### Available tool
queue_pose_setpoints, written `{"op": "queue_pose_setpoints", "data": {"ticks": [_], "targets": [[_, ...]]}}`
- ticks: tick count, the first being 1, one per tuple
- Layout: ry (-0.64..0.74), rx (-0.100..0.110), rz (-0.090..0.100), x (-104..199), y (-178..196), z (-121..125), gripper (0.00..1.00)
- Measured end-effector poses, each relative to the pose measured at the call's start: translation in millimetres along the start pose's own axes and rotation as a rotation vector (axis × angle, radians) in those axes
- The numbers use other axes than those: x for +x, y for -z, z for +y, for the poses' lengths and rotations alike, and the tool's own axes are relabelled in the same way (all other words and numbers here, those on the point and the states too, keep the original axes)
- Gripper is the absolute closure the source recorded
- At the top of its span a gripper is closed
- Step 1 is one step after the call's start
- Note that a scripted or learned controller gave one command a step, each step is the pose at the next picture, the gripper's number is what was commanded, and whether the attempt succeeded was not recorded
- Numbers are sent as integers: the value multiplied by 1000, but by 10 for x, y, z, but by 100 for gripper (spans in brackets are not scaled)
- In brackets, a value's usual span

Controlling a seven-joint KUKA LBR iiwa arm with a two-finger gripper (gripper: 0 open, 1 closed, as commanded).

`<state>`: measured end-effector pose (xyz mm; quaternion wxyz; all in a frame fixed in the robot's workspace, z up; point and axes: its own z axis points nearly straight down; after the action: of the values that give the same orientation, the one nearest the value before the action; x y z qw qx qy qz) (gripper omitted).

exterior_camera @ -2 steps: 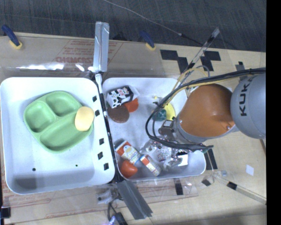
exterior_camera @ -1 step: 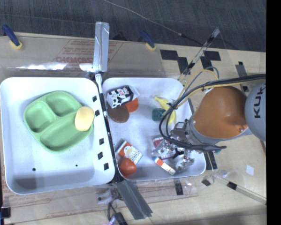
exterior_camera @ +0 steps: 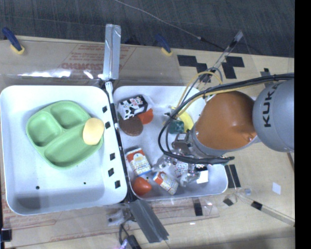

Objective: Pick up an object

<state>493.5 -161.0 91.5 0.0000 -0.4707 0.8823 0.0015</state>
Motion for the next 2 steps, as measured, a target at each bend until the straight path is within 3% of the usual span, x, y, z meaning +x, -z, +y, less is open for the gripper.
{"op": "queue_pose_setpoints", "data": {"ticks": [1, 2], "targets": [[-57, 4, 0, 234, 6, 24, 0], [26, 18, -1, -279, 36, 312, 0]]}}
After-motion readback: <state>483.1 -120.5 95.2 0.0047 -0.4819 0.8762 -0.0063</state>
